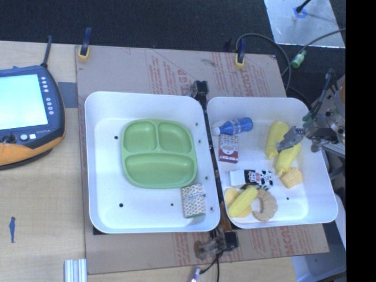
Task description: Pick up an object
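Over the right edge of the right bin (317,113), the gripper (294,138) reaches in from the arm's side, its dark fingertips hanging above the yellow items along that edge. Whether its fingers are spread or closed cannot be told; nothing is seen held between them.

Under and beside the gripper stands a yellow bottle-shaped object (276,136), with a corn cob (286,159) just below it and a small yellow block (292,177) nearer the bin's front right corner. Towards the bin's back left corner lies a blue-capped clear bottle (232,126), and just in front of it a red and white carton (228,149). Near the middle sits a black and white cow-patterned carton (254,178). At the front left corner lie a second corn cob (243,201) and a round tan biscuit-like piece (265,205) (touching each other).

In the left bin (97,157), a green divided plate (158,153) fills the middle, and a small green-patterned carton (193,201) rests against the front right corner.

At the bench's left edge lies a control tablet with an orange case (26,116).
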Motion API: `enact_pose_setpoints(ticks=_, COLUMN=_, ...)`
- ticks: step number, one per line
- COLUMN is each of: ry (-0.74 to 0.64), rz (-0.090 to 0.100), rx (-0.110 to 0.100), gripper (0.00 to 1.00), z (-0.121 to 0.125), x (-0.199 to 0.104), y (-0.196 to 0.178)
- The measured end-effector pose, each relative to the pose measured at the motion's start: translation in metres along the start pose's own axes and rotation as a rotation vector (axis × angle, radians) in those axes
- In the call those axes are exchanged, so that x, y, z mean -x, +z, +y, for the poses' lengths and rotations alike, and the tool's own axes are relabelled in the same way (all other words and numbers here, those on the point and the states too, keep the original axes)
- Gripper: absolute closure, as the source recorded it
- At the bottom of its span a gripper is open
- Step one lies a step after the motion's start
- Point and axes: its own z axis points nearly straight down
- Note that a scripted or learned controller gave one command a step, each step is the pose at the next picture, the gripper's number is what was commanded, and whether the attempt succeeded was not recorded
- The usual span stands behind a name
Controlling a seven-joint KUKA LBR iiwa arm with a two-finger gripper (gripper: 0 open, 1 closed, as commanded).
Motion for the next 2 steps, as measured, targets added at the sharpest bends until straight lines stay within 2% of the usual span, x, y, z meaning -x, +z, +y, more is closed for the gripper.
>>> enact_pose_setpoints(ticks=1, ry=-0.003, rz=-0.001, rx=0.008, gripper=0.0, z=0.042, x=0.011, y=0.127)
enact_pose_setpoints(ticks=2, ry=-0.001, rz=0.0, rx=0.0, gripper=0.0, z=0.1, x=-0.011, y=0.148)
